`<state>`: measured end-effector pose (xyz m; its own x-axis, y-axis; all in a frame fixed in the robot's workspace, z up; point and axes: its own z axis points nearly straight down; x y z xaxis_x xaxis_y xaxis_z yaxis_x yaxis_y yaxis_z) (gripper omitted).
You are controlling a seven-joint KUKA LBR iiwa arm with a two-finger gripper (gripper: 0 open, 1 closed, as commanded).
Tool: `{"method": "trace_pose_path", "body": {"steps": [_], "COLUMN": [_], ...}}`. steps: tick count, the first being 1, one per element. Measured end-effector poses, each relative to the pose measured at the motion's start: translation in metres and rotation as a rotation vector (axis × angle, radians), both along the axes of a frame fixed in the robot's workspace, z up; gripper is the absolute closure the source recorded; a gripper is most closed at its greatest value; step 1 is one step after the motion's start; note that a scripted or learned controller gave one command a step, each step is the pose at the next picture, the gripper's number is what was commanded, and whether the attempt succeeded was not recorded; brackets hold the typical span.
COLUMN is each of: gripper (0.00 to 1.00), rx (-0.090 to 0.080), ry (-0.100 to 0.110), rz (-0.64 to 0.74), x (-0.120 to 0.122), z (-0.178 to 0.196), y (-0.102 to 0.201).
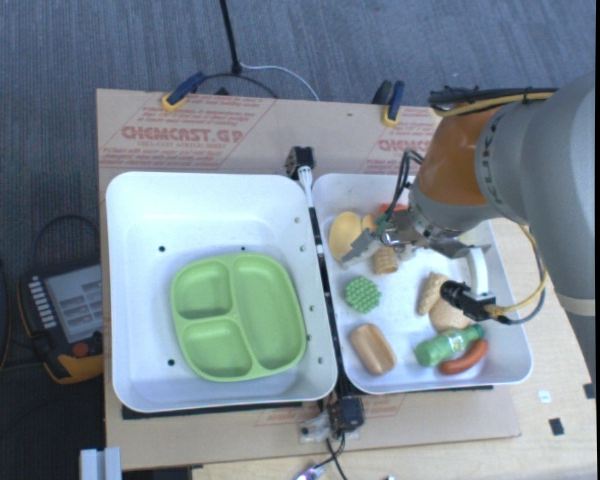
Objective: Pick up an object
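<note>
Hand low over the food in the right bin

Camera view: the hand hangs in the right bin, near its far left corner, beside a yellow piece and a small tan piece; I cannot tell whether it is released or clenched. A green tray lies in the left bin. For a sound pick, it should centre over one piece, clear of its neighbours, before closing.

We see two shallow white bins side by side, a green three-compartment plastic tray in the left bin, toy foods in the right bin, green ridged round piece centre-left, brown bun-shaped piece before it, green bottle-shaped piece to its right.
</note>
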<state>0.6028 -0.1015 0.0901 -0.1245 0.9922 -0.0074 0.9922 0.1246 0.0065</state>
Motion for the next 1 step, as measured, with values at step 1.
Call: {"method": "trace_pose_path", "body": {"steps": [1], "gripper": [1.0], "rx": [-0.002], "ry": [-0.009], "rz": [0.0], "x": [0.0024], "z": [0.012], "y": [-0.0007]}}
